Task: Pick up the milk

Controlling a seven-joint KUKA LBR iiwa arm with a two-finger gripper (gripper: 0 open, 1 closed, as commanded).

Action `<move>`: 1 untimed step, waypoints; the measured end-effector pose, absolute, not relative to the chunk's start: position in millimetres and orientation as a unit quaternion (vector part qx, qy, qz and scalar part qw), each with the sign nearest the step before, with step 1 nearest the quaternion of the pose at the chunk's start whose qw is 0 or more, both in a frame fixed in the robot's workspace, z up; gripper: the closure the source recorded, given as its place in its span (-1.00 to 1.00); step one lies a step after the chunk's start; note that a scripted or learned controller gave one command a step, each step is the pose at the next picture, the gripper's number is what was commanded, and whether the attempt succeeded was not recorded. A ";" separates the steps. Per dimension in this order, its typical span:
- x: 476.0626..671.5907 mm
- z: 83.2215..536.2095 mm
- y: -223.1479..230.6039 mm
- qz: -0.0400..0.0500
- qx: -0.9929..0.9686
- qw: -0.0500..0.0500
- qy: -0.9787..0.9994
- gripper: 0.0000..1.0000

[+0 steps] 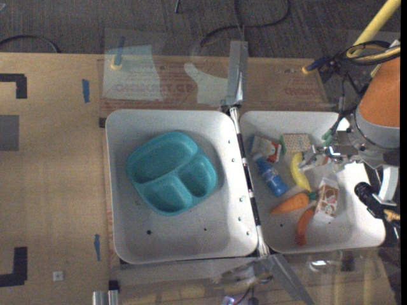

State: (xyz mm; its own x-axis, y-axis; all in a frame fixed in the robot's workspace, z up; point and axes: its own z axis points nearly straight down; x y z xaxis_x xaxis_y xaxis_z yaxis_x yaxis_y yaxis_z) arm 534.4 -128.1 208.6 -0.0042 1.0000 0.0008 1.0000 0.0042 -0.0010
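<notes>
On the pale wooden worktop point(51, 189) two shallow white plastic bins sit side by side, touching along their inner rims. The left bin point(127, 234) carries a teal three-compartment plastic plate point(170, 172) near its centre. The right bin point(356, 230) is the crowded one: the small white milk carton with a red printed panel point(327, 199) lies tilted toward four o'clock of that bin's middle, just beside an orange toy carrot point(292, 203) at its nine o'clock and a smaller orange-red toy vegetable point(303, 226) at its seven o'clock. A yellow toy banana point(298, 171) lies at the carton's eleven o'clock, a blue bottle point(272, 178) further toward nine, and two small printed boxes point(266, 147) point(296, 143) near the bin's twelve o'clock rim. The grey arm with its orange band point(381, 103) comes in from three o'clock; its metal pincer point(316, 157) hangs at the carton's twelve o'clock, apart from it, near the banana, and whether it is spread or pressed together I cannot tell
</notes>
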 end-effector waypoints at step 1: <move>518.7 208.2 -194.8 0.000 -0.688 -0.001 -0.725 -1.00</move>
